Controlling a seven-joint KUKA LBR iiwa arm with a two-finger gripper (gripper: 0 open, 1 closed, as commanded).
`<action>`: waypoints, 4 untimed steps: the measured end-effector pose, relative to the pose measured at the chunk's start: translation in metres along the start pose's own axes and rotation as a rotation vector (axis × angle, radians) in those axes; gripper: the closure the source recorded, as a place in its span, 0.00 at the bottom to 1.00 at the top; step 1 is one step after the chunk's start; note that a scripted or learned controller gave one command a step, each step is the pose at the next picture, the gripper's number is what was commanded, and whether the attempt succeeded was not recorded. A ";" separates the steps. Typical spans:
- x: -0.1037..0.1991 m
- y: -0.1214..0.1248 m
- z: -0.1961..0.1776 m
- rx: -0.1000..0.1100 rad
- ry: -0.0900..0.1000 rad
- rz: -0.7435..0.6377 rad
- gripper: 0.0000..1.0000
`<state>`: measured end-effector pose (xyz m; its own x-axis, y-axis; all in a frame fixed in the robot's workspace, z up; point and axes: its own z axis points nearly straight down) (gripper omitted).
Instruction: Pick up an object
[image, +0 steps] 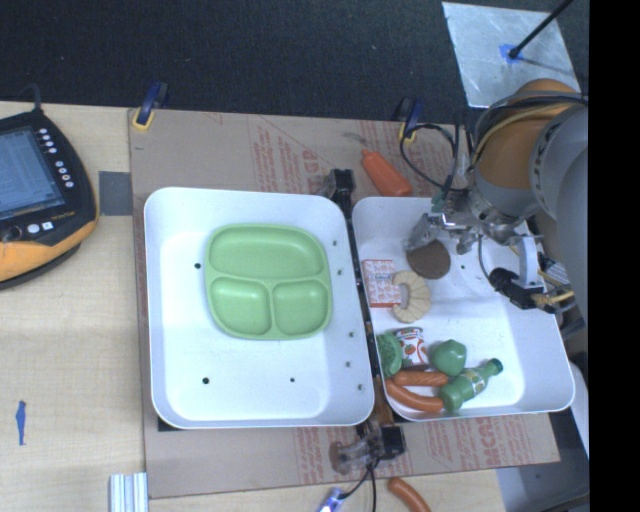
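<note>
Overhead, claw (432, 240) above right bin (520, 345) (toy food)

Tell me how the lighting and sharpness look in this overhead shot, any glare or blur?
Camera view: even, soft light; the left bin is bright, nearly washed out, with a faint shadow along its inner wall. The green tray shows mild sheen, no hard glare. The tool and small items in the right bin look soft and low in detail.

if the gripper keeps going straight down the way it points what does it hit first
Most likely the brown round piece just beneath the gripper in the right bin, though depth is hard to judge from this slanted view.
</note>
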<state>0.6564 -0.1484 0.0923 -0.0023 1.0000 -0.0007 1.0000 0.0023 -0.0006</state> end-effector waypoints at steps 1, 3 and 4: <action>0.003 0.000 0.000 0.002 0.001 -0.001 0.00; -0.004 0.000 0.000 -0.002 0.000 0.000 0.00; 0.002 0.000 0.000 0.002 0.001 -0.001 0.00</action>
<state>0.6562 -0.1464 0.0921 -0.0029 1.0000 0.0006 1.0000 0.0029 -0.0027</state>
